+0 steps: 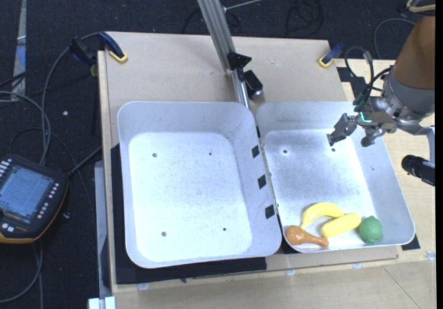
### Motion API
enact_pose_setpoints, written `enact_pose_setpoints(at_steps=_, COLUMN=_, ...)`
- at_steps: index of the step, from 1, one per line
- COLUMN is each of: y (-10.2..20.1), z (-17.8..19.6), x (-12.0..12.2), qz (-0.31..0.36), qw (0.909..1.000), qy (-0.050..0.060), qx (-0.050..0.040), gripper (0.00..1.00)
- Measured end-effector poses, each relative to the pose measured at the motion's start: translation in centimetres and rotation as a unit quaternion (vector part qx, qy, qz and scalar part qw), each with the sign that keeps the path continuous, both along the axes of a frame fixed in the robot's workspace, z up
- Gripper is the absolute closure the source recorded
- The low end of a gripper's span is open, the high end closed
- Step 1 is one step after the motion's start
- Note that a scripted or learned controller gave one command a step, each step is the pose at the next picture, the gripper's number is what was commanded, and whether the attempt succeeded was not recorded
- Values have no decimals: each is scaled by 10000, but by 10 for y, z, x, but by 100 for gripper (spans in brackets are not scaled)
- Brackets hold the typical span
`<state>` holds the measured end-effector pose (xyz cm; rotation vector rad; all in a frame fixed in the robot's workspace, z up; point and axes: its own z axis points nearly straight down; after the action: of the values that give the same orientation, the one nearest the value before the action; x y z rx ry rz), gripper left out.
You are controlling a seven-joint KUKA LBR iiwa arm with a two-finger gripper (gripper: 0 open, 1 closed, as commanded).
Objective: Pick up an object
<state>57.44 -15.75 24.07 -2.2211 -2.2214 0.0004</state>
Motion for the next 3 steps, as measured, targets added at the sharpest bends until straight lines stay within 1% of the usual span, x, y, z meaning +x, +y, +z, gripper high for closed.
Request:
enact_pose_setpoints(at_steps=1, y=0, z=0, x=0, qz=0, qw=10000, qy=0, qx=0, gripper=0)
enact_pose_setpoints(at_steps=2, y=-4, z=-62, x=-1, qz=-1, qw=10000, qy=26, qx=5, gripper=0)
enact_pose_setpoints(at_steps=3, y=-4, z=-105, x=-6, qz=-1, qw=10000, qy=18, qx=4, gripper=0)
